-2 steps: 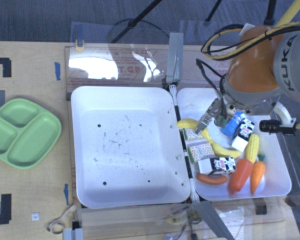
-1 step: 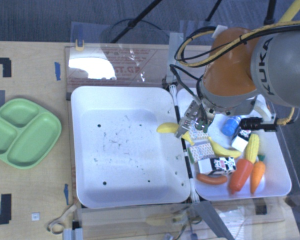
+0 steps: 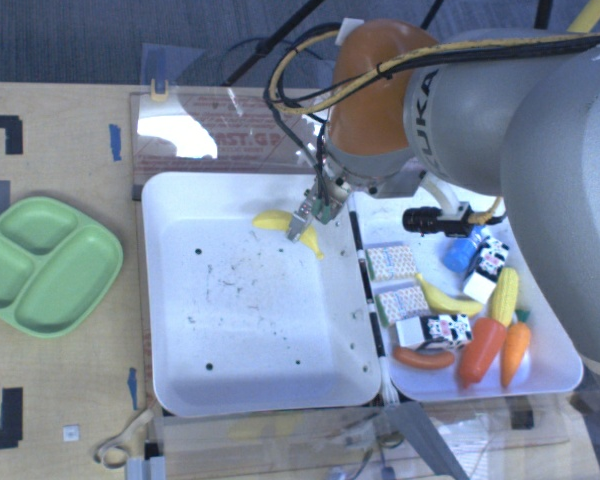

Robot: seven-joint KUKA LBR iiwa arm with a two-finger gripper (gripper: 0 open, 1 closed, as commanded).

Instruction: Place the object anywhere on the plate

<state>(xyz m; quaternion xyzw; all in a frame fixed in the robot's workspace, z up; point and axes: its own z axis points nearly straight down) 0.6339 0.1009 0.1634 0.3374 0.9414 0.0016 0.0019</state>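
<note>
Plate [image 3: 48, 266] lies left of the bins [image 3: 180, 298]; banana [image 3: 272, 222] in the left one.

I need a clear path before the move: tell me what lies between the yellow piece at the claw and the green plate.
Nothing visible stands on that line. The yellow piece lies at the claw near the left bin's back edge; toward the green plate come only bare bin floor, the bin's left wall and open benchtop.
</note>
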